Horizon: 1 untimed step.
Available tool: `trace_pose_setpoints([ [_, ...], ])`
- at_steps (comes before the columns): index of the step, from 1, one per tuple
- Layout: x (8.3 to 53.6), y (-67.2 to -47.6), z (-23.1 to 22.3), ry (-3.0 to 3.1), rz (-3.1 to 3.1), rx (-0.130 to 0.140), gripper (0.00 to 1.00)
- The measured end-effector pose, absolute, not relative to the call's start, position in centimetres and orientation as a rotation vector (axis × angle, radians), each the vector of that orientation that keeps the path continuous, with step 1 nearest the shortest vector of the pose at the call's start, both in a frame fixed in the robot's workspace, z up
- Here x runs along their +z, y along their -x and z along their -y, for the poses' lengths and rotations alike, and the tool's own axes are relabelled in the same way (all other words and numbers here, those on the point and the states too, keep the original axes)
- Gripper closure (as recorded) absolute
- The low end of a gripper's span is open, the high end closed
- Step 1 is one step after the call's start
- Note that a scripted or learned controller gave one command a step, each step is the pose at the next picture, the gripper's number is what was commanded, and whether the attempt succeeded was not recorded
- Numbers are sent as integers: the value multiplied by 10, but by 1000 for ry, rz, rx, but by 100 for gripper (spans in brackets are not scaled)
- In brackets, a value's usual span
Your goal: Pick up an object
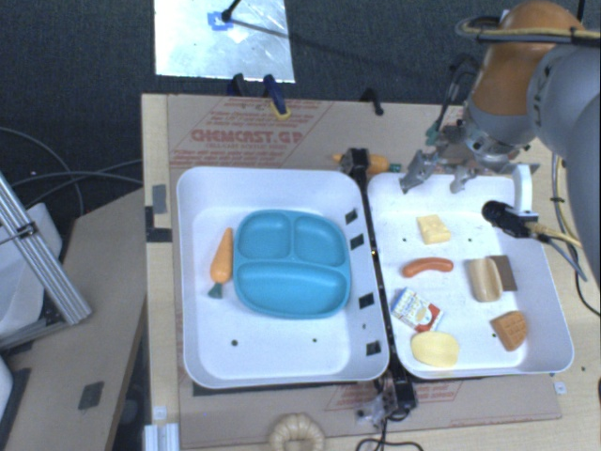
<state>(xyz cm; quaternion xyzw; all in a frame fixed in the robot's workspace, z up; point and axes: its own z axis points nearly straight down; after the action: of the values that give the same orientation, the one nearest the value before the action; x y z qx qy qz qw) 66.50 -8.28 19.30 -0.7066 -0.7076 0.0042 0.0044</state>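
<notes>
My gripper (433, 182) hangs over the far edge of the right bin (554, 289), with its two fingers spread open and nothing between them. Just below it in that bin lies a pale yellow cheese cube (433, 228). Further toward the front are a red sausage (428, 268), a tan bread piece (487, 279), a brown toast slice (510, 329), a small red-and-blue packet (414, 309) and a round yellow item (435, 349). None of them touches the gripper.
The left bin (202, 205) holds a blue divided plate (289, 263) and an orange carrot (222, 256) beside it. A black divider (371, 252) runs between the bins. The grey arm (554, 83) stands over the right bin's far right corner.
</notes>
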Motion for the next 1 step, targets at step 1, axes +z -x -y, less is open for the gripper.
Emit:
trace_pose_setpoints([
  [1, 202, -668, 83, 2219, 2225, -1, 0],
])
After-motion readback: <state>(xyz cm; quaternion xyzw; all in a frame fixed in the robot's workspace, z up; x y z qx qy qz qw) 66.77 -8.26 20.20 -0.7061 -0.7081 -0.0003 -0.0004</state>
